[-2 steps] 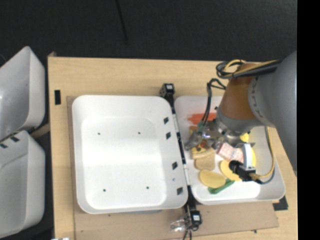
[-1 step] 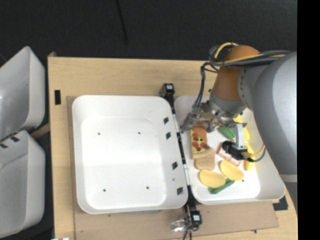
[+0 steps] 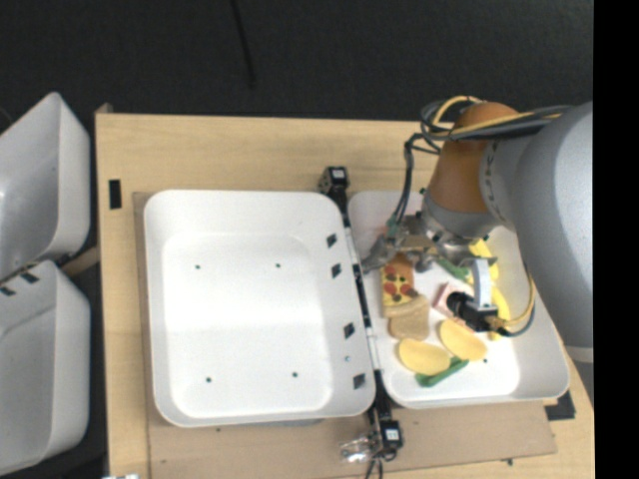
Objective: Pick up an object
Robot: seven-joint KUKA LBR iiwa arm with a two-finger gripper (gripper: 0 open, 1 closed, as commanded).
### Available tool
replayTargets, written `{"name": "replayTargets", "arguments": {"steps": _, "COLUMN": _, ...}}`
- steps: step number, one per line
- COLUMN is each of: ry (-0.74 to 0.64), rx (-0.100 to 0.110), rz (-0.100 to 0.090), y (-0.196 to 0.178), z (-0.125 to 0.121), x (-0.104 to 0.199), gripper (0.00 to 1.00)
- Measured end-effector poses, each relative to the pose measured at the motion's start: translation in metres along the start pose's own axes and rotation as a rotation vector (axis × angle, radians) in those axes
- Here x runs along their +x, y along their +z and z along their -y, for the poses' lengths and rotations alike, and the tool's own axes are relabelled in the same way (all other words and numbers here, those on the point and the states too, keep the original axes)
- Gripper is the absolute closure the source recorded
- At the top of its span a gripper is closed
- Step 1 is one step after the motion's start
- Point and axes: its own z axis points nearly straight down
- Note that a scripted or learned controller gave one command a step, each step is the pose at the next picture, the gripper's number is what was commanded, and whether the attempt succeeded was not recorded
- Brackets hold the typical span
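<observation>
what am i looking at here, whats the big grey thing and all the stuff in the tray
The big grey shape with the orange band is a robot arm reaching in from the right of the picture. The picture comes from one fixed camera above the bench, looking down at a slant. At the arm's end is a two-finger gripper, lowered over the right tray.

On the light wooden bench sit two shallow white plastic bins side by side. The left white bin is the larger-looking one. The right white bin holds a pile of small toy foods: a pizza-slice piece with red dots, a tan bread-like piece, two yellow oval chips and a green piece beneath them.

The arm's job is to pick up one object. I cannot tell from here whether it is gripping anything yet.
</observation>
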Motion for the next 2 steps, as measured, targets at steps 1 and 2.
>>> {"name": "replayTargets", "arguments": {"steps": 1, "ry": -0.002, "rx": 0.014, "rz": -0.001, "y": 0.001, "z": 0.013, "x": -0.006, "gripper": 0.0}}
{"name": "replayTargets", "arguments": {"steps": 2, "ry": 0.008, "rx": 0.069, "rz": -0.018, "y": 0.008, "z": -0.046, "x": -0.027, "gripper": 0.0}}
